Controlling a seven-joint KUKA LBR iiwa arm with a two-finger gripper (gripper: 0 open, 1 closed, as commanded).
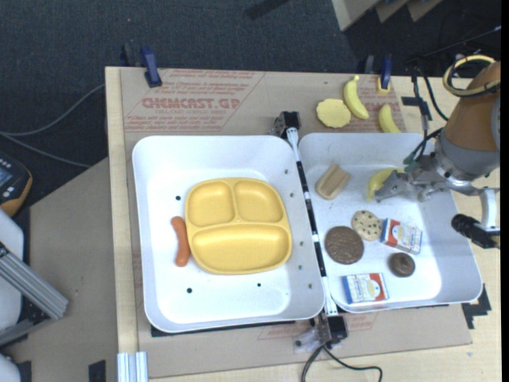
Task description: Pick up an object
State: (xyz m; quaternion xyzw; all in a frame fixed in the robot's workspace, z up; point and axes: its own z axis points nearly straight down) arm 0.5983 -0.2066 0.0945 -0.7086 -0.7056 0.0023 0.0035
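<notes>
My gripper [403,184] hangs low in the right bin [461,281], near its back right part, at the end of the grey arm with the orange band [471,122]. Right at its tip lies a small yellow banana [379,182]; whether the two touch I cannot tell. Other items in this bin are a tan bread piece [332,181], a chocolate-chip cookie [367,224], a dark brown round patty [343,245], a small red-and-white carton [402,235], a small brown doughnut [402,265] and a blue-and-white carton [365,288].
The left bin [159,165] holds a yellow divided plate [237,225] and an orange sausage [181,240] beside it. Behind the right bin, on the board, lie two yellow bananas [355,99] [387,118] and a yellow round piece [333,113].
</notes>
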